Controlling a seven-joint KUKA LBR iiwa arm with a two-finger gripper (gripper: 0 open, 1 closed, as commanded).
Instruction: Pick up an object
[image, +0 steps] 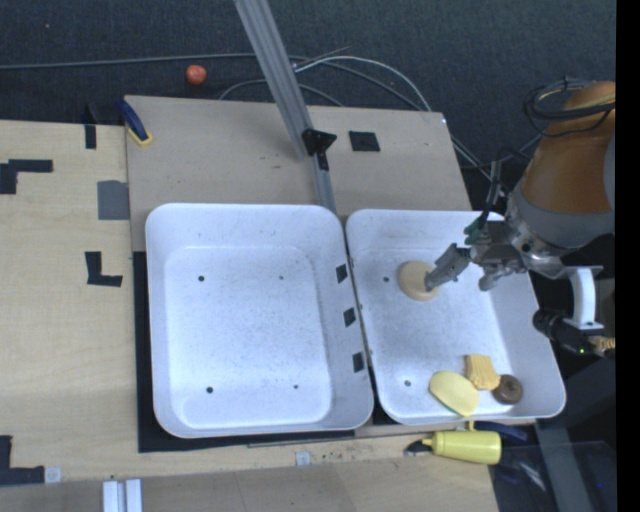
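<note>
While the arm is reaching in from the right over the right bin, we are seeing its claw pressing down at a round tan object in the bin's upper middle. One dark finger is lying against the object's right edge; whether the claw is open or closed on it we cannot tell. Toward the near right corner of the same bin we are noting a yellow rounded piece, touching a small orange-tan block, and just beside that a brown ring-shaped item. We are seeing the left bin sitting alongside. Outside, just below the right bin, a yellow bottle-like thing is lying on its side. Far off on the dark floor we are spotting a small red ball.
</note>
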